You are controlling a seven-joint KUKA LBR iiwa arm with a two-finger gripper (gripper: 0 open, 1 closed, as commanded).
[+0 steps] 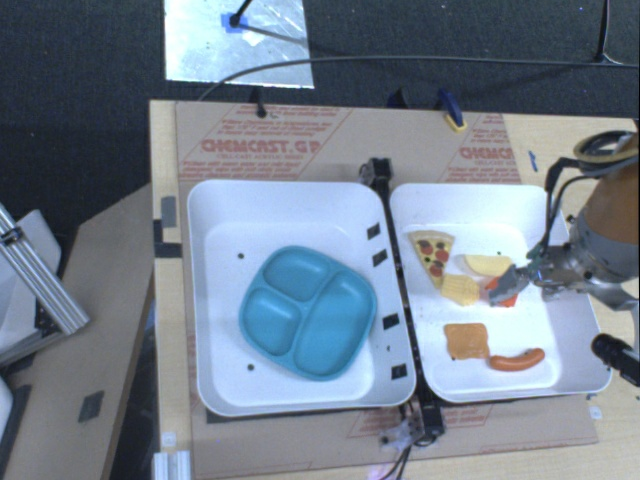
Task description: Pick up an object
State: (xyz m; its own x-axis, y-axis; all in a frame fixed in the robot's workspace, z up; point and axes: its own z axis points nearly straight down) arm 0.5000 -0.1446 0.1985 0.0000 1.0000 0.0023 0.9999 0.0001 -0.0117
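The right bin (500,200) holds several toy foods. A pizza slice (433,252) lies at its upper left, with a pale yellow wedge (487,265) and a yellow block (460,290) beside it. A brown toast piece (466,341) and an orange-red sausage (516,359) lie near the front wall. My gripper (506,284) reaches in from the right and sits low over the middle of this bin, right next to the yellow wedge. A small red piece (505,299) shows just under its tip, partly covered by it.
The left bin (230,208) carries a blue divided plate (307,311). A black divider with clips (388,268) runs between the bins. The grey arm (600,238) with its orange band stands over the right bin's right wall. Cardboard (300,138) lies beneath both bins.
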